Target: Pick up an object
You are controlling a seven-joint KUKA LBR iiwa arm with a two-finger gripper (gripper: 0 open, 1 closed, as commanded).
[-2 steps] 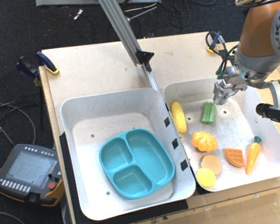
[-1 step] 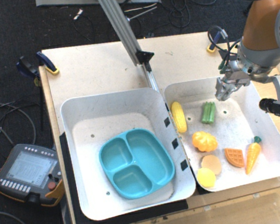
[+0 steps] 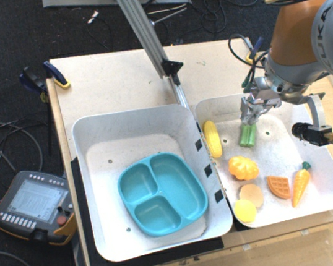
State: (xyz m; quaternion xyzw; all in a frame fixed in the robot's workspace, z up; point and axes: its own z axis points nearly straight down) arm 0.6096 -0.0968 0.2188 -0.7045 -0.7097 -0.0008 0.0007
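Observation:
My gripper (image 3: 252, 117) hangs over the back of the right bin (image 3: 327, 198), coming in from the right. A small green cylinder (image 3: 248, 136) sits directly under its tip, tilted, and touches or nearly touches it. Whether the green piece is gripped cannot be made out. Other toy foods lie in the same bin: a yellow oblong piece (image 3: 212, 139) by the left wall, a yellow-orange lumpy piece (image 3: 243, 167), a tan disc (image 3: 250, 195), a yellow ball (image 3: 245, 211), an orange wedge (image 3: 279, 186) and a carrot (image 3: 300, 184).
The left bin (image 3: 91, 135) holds a blue three-compartment tray (image 3: 162, 192). A grey metal post (image 3: 145, 29) slants down to the divide between the bins. A black cable fitting (image 3: 309, 131) hangs off the wrist over the right bin's right side.

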